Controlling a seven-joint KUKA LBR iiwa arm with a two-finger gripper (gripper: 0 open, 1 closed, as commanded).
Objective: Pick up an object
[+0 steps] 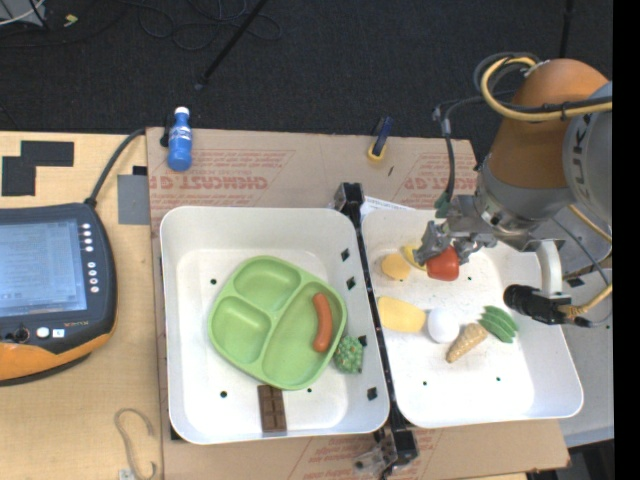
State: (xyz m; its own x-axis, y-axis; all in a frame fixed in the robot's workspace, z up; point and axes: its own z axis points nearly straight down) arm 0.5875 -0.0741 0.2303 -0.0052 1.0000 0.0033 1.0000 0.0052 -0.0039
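Clearly the gripper clamps a red toy over the right bin; cardboard lettering unreadable.

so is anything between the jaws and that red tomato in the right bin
Nothing visible is in the way. The gripper is already right at the red tomato, which sits directly below it. The yellow piece lies just to its left, off the approach.

We see red letters on the brown cardboard behind the bins, upside down, approx. "OKMOSTL" & "GP". Tablet screen text is too small to read
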